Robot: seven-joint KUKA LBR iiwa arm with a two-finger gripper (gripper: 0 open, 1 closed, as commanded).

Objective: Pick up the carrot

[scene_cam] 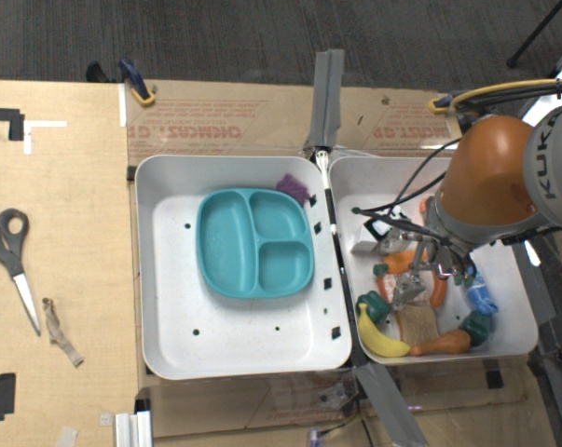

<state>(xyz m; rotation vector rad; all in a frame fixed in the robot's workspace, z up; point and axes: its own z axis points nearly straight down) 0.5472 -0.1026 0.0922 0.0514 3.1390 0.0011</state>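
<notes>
An orange carrot [441, 345] with a green top lies along the front wall of the right bin [515, 347], to the right of a yellow banana [378, 335]. My gripper [412, 287] hangs low over the middle of that bin, just behind a brown bread slice [417, 323] and a short way up and left of the carrot. Other orange pieces [399, 262] lie right beside and partly under the gripper; I cannot tell what they are. The arm's orange band [486, 180] hides the bin's back right part.
A teal divided plate [255, 242] lies in the left bin [164, 343], with a purple item [294, 189] at its back edge. A blue bottle [481, 296] and green pieces [374, 307] crowd the right bin. Scissors [10, 250] lie on the bench at the left.
</notes>
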